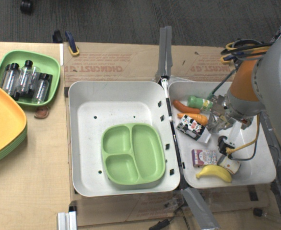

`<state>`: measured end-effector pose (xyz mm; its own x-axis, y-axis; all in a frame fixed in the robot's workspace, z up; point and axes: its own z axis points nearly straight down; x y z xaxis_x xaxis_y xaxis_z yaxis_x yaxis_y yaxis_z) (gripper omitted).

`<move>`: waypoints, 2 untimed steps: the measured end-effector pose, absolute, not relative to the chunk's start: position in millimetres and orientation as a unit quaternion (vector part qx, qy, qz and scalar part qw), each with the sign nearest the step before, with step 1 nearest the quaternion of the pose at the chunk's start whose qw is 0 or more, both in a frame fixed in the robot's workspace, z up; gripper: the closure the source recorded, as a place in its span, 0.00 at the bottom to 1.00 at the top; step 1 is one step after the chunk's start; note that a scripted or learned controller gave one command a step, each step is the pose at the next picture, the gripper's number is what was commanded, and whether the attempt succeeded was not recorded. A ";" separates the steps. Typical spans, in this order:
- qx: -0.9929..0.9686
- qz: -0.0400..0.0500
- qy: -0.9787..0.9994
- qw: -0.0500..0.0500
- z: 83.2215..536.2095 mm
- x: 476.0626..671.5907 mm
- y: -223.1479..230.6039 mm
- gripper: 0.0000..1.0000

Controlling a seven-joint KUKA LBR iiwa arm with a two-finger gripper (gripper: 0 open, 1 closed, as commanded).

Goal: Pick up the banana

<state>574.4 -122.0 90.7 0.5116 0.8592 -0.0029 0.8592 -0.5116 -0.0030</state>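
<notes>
The yellow banana (214, 172) lies at the front of the right bin (260, 174), curved side down, next to a small purple packet (204, 157). My gripper (216, 122) hangs low over the middle of that bin, behind the banana and apart from it. It is above a black-and-white patterned box (191, 127). The orange band (246, 83) of the arm sits above and to the right of the gripper.
In the right bin's back part lie two orange carrots (188, 107) and a green bottle (198, 101). The left bin (83, 128) holds a green divided plate (132, 153). On the bench at left stand a green tray of bottles (28, 78) and stacked orange plates (4, 123).
</notes>
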 end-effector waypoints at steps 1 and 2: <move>-0.951 0.002 -0.309 0.000 125.9 615.0 -153.7 1.00; -0.991 0.002 -0.136 0.000 131.0 642.9 -216.6 1.00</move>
